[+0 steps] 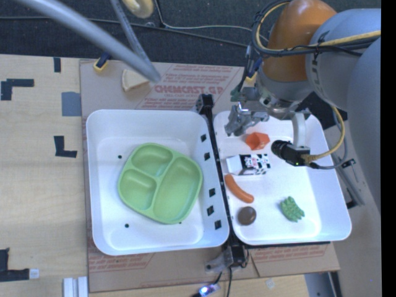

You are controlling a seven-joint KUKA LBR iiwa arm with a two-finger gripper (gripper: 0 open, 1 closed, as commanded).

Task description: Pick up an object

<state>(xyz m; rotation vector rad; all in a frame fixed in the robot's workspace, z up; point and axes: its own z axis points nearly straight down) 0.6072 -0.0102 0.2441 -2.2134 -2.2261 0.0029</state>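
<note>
Over the right bin (328, 224), the pincer (238, 121) hangs low just beside the orange block (257, 140), seemingly lined up for a grab; whether it is spread or pressed together, I cannot tell.

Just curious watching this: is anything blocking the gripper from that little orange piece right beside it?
Nothing visible does. The gripper hangs at the right bin's far end, with the orange piece just beside it and bare white floor between them.
</note>
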